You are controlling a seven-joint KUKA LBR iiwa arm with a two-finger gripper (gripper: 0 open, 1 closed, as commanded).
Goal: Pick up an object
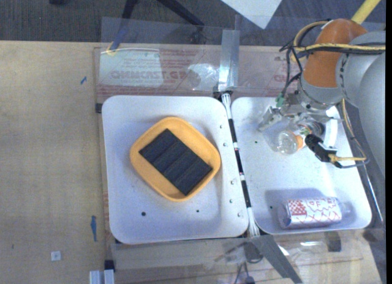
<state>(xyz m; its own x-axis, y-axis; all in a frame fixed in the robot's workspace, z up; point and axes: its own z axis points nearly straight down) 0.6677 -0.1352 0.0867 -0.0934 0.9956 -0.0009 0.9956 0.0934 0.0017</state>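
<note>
My gripper (285, 123) hangs low over the back of the right bin (263, 197), below the arm's orange band (324, 56). Directly under and in front of it is a small clear object (285, 142) with an orange end; whether the gripper touches it I cannot tell. A clear cylinder with a red and white patterned label (311, 212) lies on its side near the right bin's front edge. In the left bin (122, 209), a yellow rounded dish (175, 165) carries a black ridged pad (174, 161).
A divider rail with cabling (236, 154) runs between the two bins. Black cables (331, 154) trail from the wrist over the right bin's right side. A clear panel and metal bracket (228, 62) stand behind the bins.
</note>
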